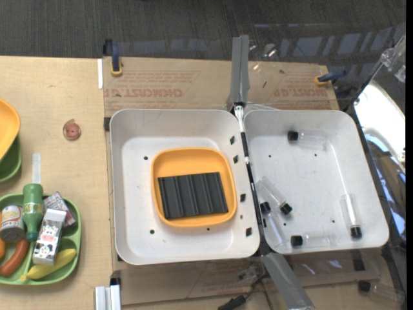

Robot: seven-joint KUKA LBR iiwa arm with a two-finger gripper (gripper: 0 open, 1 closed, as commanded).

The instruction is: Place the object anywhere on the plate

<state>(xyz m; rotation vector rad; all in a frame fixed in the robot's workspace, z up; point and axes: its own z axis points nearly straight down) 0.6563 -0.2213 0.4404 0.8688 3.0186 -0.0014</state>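
Plate (193,166), orange, sat in left bin (129,192) under a dark ribbed slab (193,194). Clear black-capped tubes (274,197) lay faint in right bin (368,173). End effector's state: could not tell.

Off to left on my desk (51,95): green tray (61,267) loaded with toy food, green bottle (32,206), small can (11,217), sausage (13,257), banana (55,263), little milk carton (45,237). Orange bowl (6,131) stacked on green one at left edge. Small pinkish round thing (71,130) sitting alone on wood. Cardboard sheet (168,86) under bins, clamps (115,63) pinning back corners. Dark carpet (193,11) beyond.
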